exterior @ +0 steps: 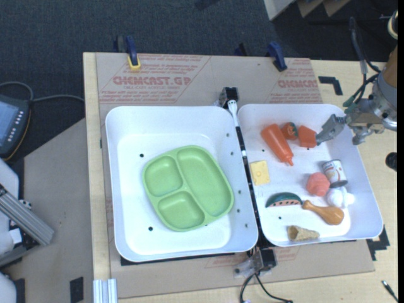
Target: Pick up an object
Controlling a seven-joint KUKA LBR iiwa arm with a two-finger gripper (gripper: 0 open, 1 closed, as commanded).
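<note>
**Toy food in the right bin, gripper up by the far right edge**

The toy food sits in the right bin (372, 223), and none of it is in the gripper. An orange bottle (278, 142) lies tilted near the top of that bin. Just to its right are a small round red and green thing (290, 130) and a little orange block (307, 136), close together. A yellow cheese square (259, 172) lies near the left wall of the bin. Lower down is a watermelon slice (283, 200), and touching its right end is a chicken leg (324, 211). A pink ball (318, 184) sits above the chicken leg. Next to the ball are a small can (332, 170) and a white egg (338, 197). A bread piece (303, 233) lies near the front edge.

The gripper (344, 130) hangs over the top right part of the right bin. Its two fingers are spread apart, one finger (329, 130) pointing down toward the orange block and the other by the bin's right wall. Nothing is between them. The nearer finger is just beside the orange block, but I cannot tell if they touch.

The left bin (123, 169) holds a green plate (187, 188) with three parts. Both bins rest on a brown board (189, 81) held by two blue clamps (131, 49) at the back.
</note>
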